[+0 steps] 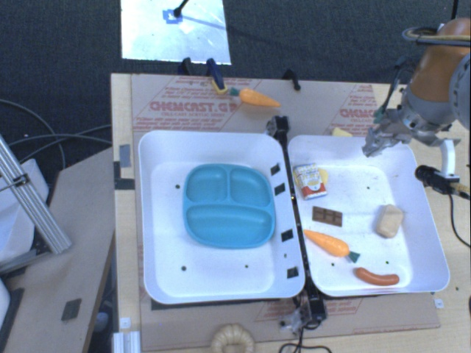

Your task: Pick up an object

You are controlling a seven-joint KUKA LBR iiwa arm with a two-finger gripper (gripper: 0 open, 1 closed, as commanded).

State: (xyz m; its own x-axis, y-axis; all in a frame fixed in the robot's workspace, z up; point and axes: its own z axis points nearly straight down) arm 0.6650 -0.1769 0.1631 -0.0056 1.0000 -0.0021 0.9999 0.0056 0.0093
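Note:
The right bin (423, 197) holds a small red and white carton (310, 180), a brown chocolate bar (327, 216), a beige bread-like lump (388, 220), a toy carrot (329, 244) and a sausage (377, 276). My gripper (374, 145) hangs over the bin's far right corner, above its back rim and well clear of all these objects. Nothing shows between its fingers. The arm's grey wrist with the orange band (436, 72) rises behind it at the upper right.
The left bin (158, 197) carries a blue divided plate (224, 204). A second toy carrot (255, 98) lies on the cardboard behind the bins. A black clip divider (288, 197) runs between the two bins. A yellow scrap (341, 132) lies by the right bin's back rim.

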